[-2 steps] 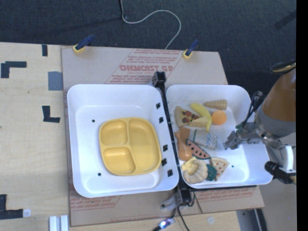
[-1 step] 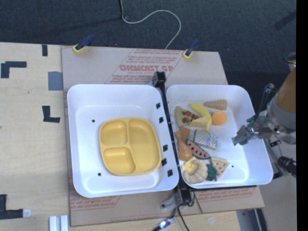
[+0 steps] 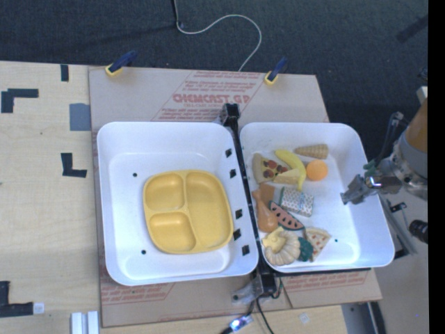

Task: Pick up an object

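The claw sits at the right bin's right edge, over bare white floor, nothing between its tips; whether they are parted cannot be told. Toy food lies well to its left: banana, orange ball, watermelon slice. In the left bin rests a yellow divided plate.

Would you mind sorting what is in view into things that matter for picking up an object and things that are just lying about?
For the job:
- gripper, over the right bin's right side
- right bin
- toy food in it: banana, orange, pizza slice, watermelon slice, cone

Lying about:
- left bin
- yellow divided tray in it
- white cable
- two clamps
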Tool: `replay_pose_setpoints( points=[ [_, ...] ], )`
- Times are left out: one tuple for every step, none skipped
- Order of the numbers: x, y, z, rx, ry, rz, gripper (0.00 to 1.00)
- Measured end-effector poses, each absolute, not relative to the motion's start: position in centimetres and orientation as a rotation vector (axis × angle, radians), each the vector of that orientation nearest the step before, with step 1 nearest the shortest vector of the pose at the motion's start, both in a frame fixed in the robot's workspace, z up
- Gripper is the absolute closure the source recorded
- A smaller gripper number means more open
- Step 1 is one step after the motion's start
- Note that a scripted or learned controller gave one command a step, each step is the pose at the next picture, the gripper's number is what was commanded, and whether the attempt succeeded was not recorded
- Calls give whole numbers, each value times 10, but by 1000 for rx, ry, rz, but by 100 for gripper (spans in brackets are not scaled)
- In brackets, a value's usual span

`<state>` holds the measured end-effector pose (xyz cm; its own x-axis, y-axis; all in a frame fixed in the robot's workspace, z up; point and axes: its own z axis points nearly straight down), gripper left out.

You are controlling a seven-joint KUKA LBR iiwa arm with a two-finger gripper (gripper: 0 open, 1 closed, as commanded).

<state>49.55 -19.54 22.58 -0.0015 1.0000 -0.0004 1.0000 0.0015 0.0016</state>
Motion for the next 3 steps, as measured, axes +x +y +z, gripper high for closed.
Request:
replay_pose_setpoints(
  points=[
    [539, -149, 225, 2214, 2229, 1, 100],
    [575, -108, 234, 2214, 2229, 2, 100],
    [583, -91, 214, 2220, 2224, -4, 100]
  ],
)
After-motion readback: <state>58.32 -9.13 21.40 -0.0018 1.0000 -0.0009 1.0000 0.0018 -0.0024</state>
